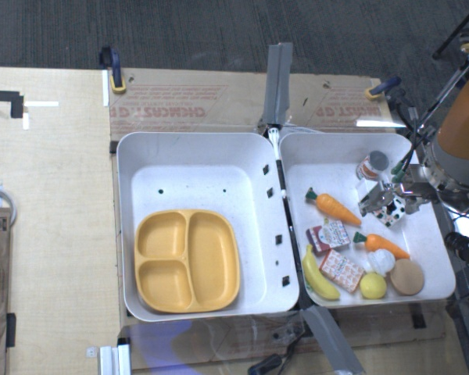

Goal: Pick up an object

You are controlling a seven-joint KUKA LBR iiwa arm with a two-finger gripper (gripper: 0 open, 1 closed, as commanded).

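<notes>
Nearest the camera, in the right bin (445, 244): a banana (319, 276) along the front-left wall, a lemon (373, 286) and a brown round object (406, 276) against the front wall, a red-and-white packet (342, 271) between banana and lemon. Just behind those, a white round item (381, 261), a carrot (386, 245) with its green end pointing left, and a dark-edged carton (328, 236) touching the packet. Farther back, a second carrot (333, 205) lying aslant, leafy end toward the divider.

In the left bin (133, 209), toward its front: a yellow three-part plate (187, 259), flat on the floor.

At mid-depth on the right side of the right bin: the claw (384, 203), low over the floor, reaching in from the arm (458, 143) at the right. A black-and-white spotted object (394, 209) right at its tips; cannot tell whether the claw is spread or pinching it. Behind the claw, a small tin-like cylinder (373, 165) with a grey top.

Farthest back: the desk (47, 233) with a printed cardboard sheet (187, 104) under the bins, and clamps (109, 69) at its rear edge.
</notes>
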